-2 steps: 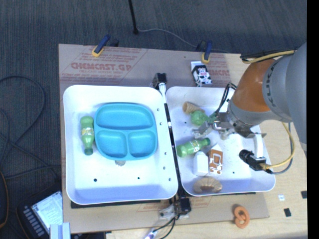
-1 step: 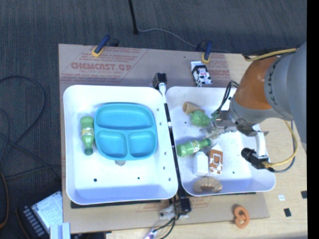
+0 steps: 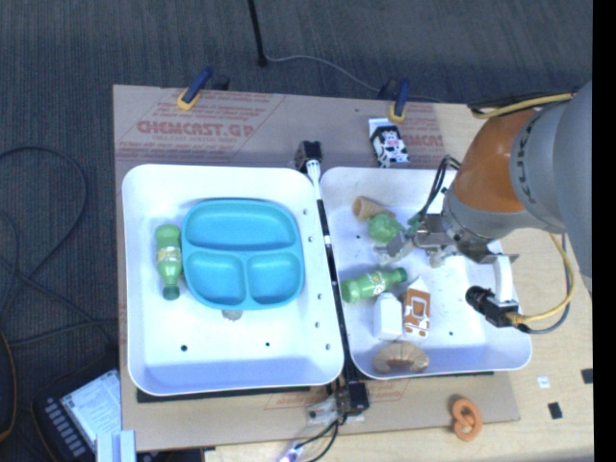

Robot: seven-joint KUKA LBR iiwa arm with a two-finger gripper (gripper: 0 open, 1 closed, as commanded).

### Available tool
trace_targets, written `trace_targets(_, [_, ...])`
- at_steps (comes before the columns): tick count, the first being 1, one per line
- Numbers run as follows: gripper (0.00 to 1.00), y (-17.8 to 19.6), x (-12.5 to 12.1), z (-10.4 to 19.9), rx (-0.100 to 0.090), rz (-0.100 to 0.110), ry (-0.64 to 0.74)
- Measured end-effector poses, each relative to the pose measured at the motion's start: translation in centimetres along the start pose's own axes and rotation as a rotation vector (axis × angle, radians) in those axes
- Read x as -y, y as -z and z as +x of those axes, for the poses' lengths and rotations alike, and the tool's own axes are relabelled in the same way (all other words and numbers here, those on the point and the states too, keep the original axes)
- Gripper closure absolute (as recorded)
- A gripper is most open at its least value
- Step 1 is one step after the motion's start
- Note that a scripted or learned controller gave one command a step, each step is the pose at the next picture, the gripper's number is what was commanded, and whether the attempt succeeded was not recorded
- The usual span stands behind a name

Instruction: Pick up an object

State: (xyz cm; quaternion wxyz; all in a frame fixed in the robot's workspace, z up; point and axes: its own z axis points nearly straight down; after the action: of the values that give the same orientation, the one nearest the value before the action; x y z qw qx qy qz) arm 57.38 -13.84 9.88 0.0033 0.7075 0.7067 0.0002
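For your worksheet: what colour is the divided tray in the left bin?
Light blue tray, camera view.

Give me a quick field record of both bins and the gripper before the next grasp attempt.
left bin: blue divided tray, green bottle lying beside its left edge
right bin: green bottle on its side, ice cream cone, white bottle, small carton, bread-like piece
gripper: low over right bin, near the cone's green scoop
held object: cannot tell
outside bins: pretzel on bench front right
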Motion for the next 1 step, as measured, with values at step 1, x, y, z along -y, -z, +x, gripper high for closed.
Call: trace_targets(1, [0.0, -1.02, 4.6, 2.73, 0.0, -0.007, 0.0])
